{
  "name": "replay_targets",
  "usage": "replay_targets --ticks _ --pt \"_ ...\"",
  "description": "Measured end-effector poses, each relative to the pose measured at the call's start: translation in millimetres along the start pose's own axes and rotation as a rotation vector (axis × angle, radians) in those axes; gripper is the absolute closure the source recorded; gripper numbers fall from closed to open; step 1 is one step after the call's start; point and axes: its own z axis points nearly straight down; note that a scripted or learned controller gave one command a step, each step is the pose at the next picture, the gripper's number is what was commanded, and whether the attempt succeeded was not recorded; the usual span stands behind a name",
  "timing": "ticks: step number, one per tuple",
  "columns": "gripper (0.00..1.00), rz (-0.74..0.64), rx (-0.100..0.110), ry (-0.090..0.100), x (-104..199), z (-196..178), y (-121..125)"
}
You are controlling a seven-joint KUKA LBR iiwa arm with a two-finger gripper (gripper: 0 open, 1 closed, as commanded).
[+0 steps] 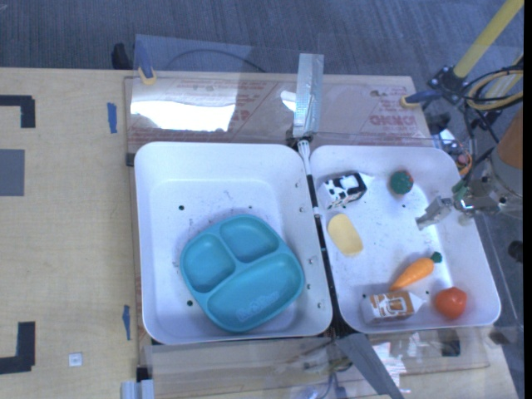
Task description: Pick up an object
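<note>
Teal divided plate [241, 271] flat in left bin [158, 223].

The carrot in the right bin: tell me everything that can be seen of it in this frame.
The carrot is a small toy, orange with a green tuft at its upper right end, and looks like smooth plastic. It lies flat on the floor of the right bin, slanting from lower left up to upper right. Its lower left tip sits just above the small carton and may touch it. The red tomato lies close by to its lower right, apart from it. Nothing grips it.
</note>
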Motion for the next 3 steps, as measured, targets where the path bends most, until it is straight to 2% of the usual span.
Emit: replay_targets --ticks 1,2,3 --pt "0.0 -0.073 -0.001 0.001 -1.9 22.4 96.4" --pt "0.0 -0.038 0.011 0.023 6.2 45.8 113.1" --pt "0.0 0.021 0.008 0.013 2.8 33.6 109.2"
